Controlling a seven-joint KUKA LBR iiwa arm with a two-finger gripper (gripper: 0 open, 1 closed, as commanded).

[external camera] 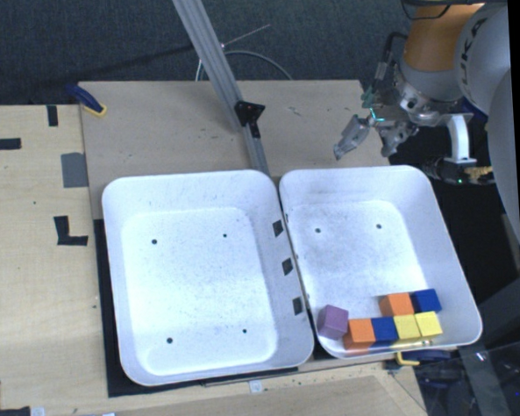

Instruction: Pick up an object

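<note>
Gripper (359,141) is up past the far rim of the right bin (435,205), over bare bench (167,129), not over either bin. Can't tell from this angle how it's set. Nothing seen in it.

Around it: a slanted metal pole (219,69) runs from the top edge down to a black clamp (250,114) at the far end of the gap between the bins, left of the gripper and apart from it. A thin white cable (260,62) loops behind the pole. Blue and yellow item (87,97) lies at the bench's far left corner. Black tape marks (66,230) on the board to the left.

Left bin (118,255): only dark specks and four small dots on the floor.

Right bin: all blocks bunched at the near edge, well apart from the gripper. Purple block (334,319) at the left, tilted. Next to it an orange block (361,330), then blue (384,329), then two yellow (408,326) (429,323). Behind that row, a second orange block (395,304) and a blue one (425,300), touching each other.
</note>
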